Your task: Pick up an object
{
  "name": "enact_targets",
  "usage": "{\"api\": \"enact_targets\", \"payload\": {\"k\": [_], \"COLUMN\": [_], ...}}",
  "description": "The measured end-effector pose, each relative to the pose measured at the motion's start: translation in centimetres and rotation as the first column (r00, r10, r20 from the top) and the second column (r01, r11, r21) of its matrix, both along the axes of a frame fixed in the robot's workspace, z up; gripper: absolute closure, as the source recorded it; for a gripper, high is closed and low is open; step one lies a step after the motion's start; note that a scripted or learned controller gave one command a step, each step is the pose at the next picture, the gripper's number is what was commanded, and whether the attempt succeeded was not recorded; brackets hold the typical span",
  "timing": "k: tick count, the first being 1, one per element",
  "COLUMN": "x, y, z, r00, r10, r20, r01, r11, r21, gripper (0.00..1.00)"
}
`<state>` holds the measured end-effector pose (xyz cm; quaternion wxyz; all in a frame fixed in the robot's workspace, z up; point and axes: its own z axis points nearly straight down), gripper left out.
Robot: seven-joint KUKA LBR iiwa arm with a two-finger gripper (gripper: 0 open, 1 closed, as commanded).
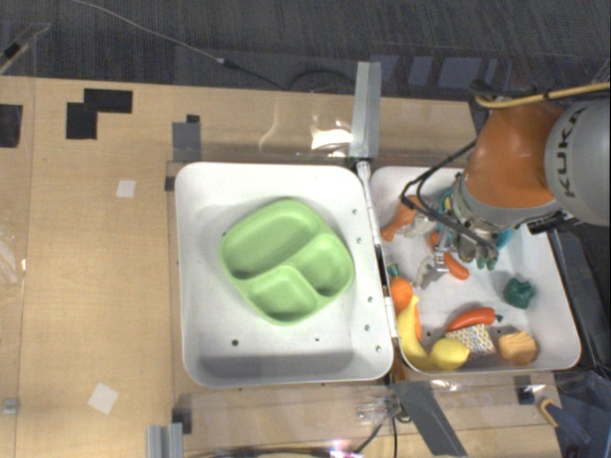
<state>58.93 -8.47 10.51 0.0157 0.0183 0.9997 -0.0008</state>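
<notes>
The right bin (563, 313) holds several toy foods. An orange carrot piece (395, 223) lies near its left wall, and a small orange-red piece (458, 269) sits in the middle. Along the front lie an orange fruit (402, 292), a yellow banana (410, 336), a lemon (449, 354), a red chili (472, 318) and a tan bread piece (518, 346). A dark green pepper (518, 292) rests at the right. My gripper (434, 270) hangs low over the bin's middle, just left of the orange-red piece. The wrist hides what lies under it.
The left bin (205, 351) holds a green divided plate (286, 260). A metal post (367, 113) stands behind the wall between the two bins. The grey arm with its orange band (511, 160) covers the right bin's back right corner.
</notes>
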Motion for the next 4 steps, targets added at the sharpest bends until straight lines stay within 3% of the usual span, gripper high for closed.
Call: {"api": "enact_targets", "payload": {"k": [1, 2, 3, 4], "x": [-0.2, 0.3, 0.2, 0.0], "y": [0.2, 0.3, 0.3, -0.1], "z": [-1.5, 0.1, 0.0, -1.5], "r00": [0.999, 1.000, 1.000, 0.999], "r10": [-0.028, -0.023, -0.023, -0.041], "r20": [-0.017, -0.002, -0.002, -0.017], "r01": [0.029, 0.023, 0.023, 0.041], "r11": [1.000, 1.000, 1.000, 0.999], "r21": [0.002, 0.001, 0.001, 0.003], "gripper": [0.00, 1.00, 0.00, 0.00]}}
